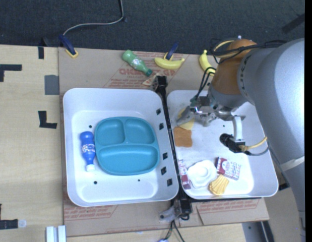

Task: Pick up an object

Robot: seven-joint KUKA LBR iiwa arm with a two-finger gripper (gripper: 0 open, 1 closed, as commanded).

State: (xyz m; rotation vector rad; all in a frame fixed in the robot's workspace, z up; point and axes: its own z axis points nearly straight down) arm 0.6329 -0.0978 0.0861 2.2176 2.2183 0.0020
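The end effector point(188, 116) hangs low over the upper left part of the right bin point(256, 185), near the divider between the two bins; whether it is apart or together cannot be told from this slant. Just below it lies a tan slice of toast point(183, 136), flat on the bin floor, its longer side running roughly up and down the view. Nothing shows between the end effector's tips. Lower in the same bin sit a white round cup point(201, 173), a yellow ridged chip point(219, 185), a small red and white carton point(229, 168) and a dark red packet point(183, 173) along the left wall. The left bin point(75, 110) holds a blue divided plate point(127, 145) with a blue bottle point(87, 150) just beside it, its long axis running up and down, white cap toward the near edge. On the counter point(24, 135) beyond the bins rest a green bottle point(137, 63) and a yellow banana point(169, 62).
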